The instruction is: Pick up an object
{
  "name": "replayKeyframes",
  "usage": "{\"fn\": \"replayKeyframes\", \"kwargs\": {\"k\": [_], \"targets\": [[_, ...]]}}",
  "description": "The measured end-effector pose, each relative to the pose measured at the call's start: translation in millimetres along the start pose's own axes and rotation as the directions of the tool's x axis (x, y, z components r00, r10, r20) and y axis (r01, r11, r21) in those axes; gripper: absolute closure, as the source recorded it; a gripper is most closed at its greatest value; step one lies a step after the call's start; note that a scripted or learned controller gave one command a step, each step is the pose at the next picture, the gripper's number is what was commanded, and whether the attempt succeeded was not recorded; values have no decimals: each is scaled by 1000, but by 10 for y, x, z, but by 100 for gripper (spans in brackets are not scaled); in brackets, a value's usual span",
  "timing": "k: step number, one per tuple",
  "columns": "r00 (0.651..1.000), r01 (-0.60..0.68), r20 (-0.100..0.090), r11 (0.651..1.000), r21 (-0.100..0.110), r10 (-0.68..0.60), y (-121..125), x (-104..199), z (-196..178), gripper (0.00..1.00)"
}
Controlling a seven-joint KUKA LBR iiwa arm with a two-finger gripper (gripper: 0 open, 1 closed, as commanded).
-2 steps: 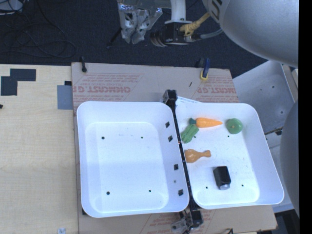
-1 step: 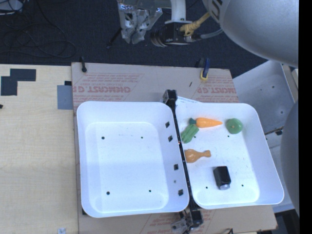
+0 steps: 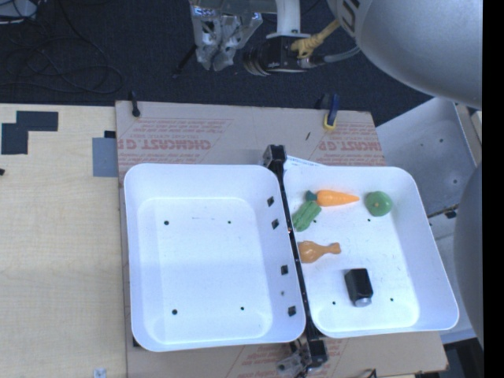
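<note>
The right bin (image 3: 431, 252) holds several small objects. An orange carrot (image 3: 339, 198) lies near its far side, with a green ball (image 3: 379, 203) just right of it. A green pickle-shaped piece (image 3: 306, 215) lies by the divider, touching the carrot's left end. An orange gourd-shaped toy (image 3: 318, 250) sits below that, and a black block (image 3: 358, 286) lies toward the near side. My gripper (image 3: 223, 44) hangs high beyond the bins' far edge, above the dark floor, open, with nothing between its fingers.
The left bin (image 3: 142, 211) sits beside the right one, joined by a black divider strip (image 3: 283, 235). Both rest on a cardboard sheet (image 3: 205, 136) on the bench. The grey arm (image 3: 417, 22) crosses the top right. Cables lie on the floor at the back.
</note>
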State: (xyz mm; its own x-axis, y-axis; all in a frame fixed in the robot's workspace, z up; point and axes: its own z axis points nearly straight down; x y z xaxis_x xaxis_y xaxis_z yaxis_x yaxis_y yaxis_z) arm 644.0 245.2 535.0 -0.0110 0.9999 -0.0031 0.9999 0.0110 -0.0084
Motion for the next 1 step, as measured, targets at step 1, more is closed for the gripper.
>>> {"fn": "replayKeyframes", "kwargs": {"k": [1], "targets": [[1000, 0, 0, 1000, 0, 0, 0, 0, 0, 100]]}}
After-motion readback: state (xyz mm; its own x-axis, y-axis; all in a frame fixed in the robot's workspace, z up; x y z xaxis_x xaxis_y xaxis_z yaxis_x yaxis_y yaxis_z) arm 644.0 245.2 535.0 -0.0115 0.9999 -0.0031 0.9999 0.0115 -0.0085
